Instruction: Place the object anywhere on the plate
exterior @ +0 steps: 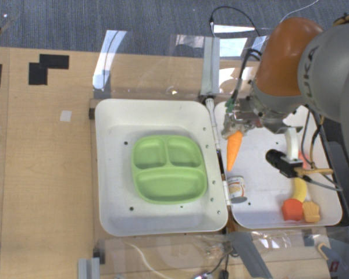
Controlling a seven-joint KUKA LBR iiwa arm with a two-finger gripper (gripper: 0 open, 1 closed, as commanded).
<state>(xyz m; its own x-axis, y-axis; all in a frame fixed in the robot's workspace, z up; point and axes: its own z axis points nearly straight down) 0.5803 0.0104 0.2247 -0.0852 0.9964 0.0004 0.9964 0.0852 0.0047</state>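
On the wooden worktop (pixel 41 173), the green plate (pixel 168 168) is set in the left bin (pixel 110 214), while the carrot (pixel 234 147) is seen hanging, top end clamped in the end effector (pixel 237 124), over the right bin (pixel 262 214), judged lifted for transfer.

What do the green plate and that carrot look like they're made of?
The green plate looks like moulded plastic: one even colour, soft sheen, rounded compartment walls. The carrot is probably a plastic toy, since its orange is uniform and smooth, though the view is too coarse to be sure.
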